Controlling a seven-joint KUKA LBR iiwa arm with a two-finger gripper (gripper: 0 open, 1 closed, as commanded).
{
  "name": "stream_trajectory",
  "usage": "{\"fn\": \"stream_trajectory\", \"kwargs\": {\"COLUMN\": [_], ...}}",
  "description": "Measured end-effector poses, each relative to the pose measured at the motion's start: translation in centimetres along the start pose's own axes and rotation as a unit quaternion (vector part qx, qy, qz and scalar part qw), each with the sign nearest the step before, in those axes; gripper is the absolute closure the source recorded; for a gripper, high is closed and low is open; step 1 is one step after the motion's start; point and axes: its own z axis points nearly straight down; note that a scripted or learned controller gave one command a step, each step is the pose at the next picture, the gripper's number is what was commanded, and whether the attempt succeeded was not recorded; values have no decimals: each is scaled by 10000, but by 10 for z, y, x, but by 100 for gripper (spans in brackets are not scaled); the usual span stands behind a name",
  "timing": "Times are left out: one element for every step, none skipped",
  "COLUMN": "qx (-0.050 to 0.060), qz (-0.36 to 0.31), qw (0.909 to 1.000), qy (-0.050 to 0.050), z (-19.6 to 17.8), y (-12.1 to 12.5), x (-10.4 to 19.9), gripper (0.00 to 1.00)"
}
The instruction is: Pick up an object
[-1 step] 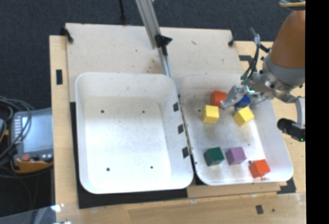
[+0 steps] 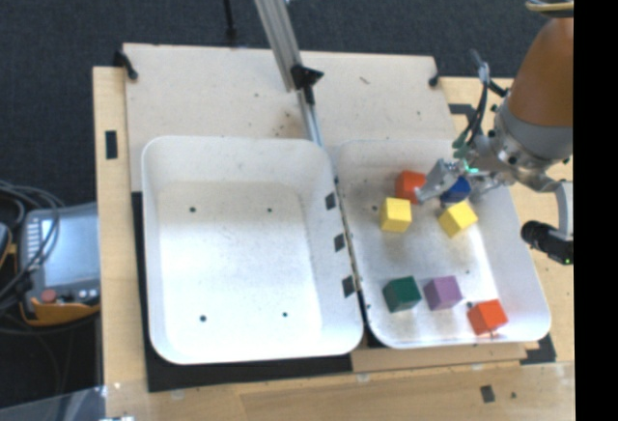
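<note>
Hovering pincer beside red block, above yellow cube, grip state unclear, no legible writing

Robot lab: bench with white bins, aluminium camera mast (carpet floor)

Arm: one grey arm came in from the right side of the camera view, cut off by the frame edge.
Band: a broad orange band sat above the wrist, rounded and tilted slightly left.
Wrist: the grey wrist section lay below the band and pointed down and to the left.
Cables: thin wires ran along the wrist's left side.
Gripper: the gripper reached out low and leftward from the wrist, metal parts with a blue piece showing.
</note>
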Motion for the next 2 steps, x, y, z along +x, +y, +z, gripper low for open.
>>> {"fn": "stream_trajectory", "kwargs": {"qx": [31,33], "qz": [18,17], "qw": [10000,10000], "qy": [-10,-10], "z": [62,124], "y": [4,3], "x": [-3,-9], "gripper": [0,0]}}
